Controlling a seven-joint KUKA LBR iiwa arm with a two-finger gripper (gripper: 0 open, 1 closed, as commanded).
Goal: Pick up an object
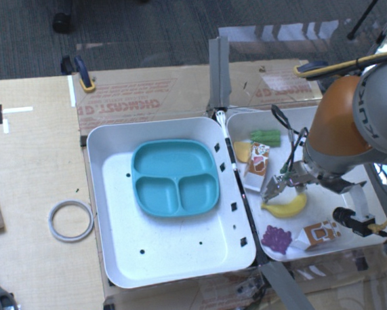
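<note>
Smooth matt teal plastic tray (176, 177) in glossy white plastic bin (117, 250); glossy yellow banana (286, 207); pale wood-look bench (28, 167).

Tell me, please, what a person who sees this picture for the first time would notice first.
The eye goes first to the turquoise divided plate, which lies alone in the left bin. Next comes the grey arm with its orange band, reaching in from the right over the right bin. Its end effector hangs just above a yellow banana, with purple grapes nearer the front.

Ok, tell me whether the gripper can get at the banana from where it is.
Probably yes. The gripper sits right at the banana in the right bin, with nothing lying over the fruit; the purple grapes lie apart.
</note>
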